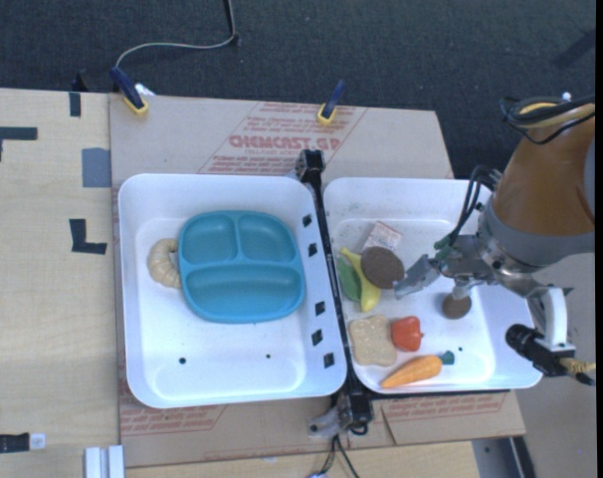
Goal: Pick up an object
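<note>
Cookie (382,266) in right bin (481,192) | just left of jaws | jaws spread, holding nothing

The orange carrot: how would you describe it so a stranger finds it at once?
Look in the right bin, along its near edge. The carrot lies there, below the red tomato and right of the pale bread slice. It alone is long, tapered, orange and green-tipped.

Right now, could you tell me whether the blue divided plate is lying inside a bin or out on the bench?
Inside: the blue divided plate lies flat in the left bin, compartments facing up, white floor showing around it.
</note>
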